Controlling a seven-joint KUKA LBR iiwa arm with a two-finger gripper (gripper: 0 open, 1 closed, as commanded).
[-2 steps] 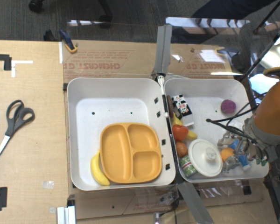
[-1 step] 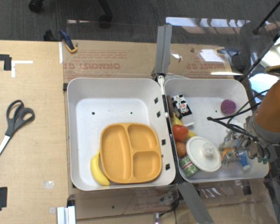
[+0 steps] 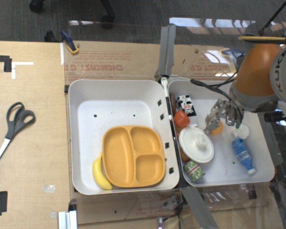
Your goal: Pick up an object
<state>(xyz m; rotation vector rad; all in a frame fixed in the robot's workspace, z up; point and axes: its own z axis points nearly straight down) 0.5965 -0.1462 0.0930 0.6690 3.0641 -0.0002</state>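
Note:
My gripper (image 3: 223, 123) hangs low in the right bin (image 3: 257, 175), open, with its fingers spread over a small orange object (image 3: 218, 127) that peeks out beneath the left finger. Nothing sits between the fingers. Left of it lie a white round lid (image 3: 196, 145), a red object (image 3: 181, 119) and a black-and-white item (image 3: 185, 105). A blue bottle (image 3: 242, 155) lies to the gripper's lower right. A green can (image 3: 194, 171) rests by the bin's front wall.
The left bin (image 3: 109, 99) holds a yellow divided plate (image 3: 133, 155) with a banana (image 3: 99, 174) tucked under its left rim. Scissors (image 3: 13, 124) lie on the wooden bench at the far left. The arm's orange band (image 3: 257, 68) looms over the right bin's back corner.

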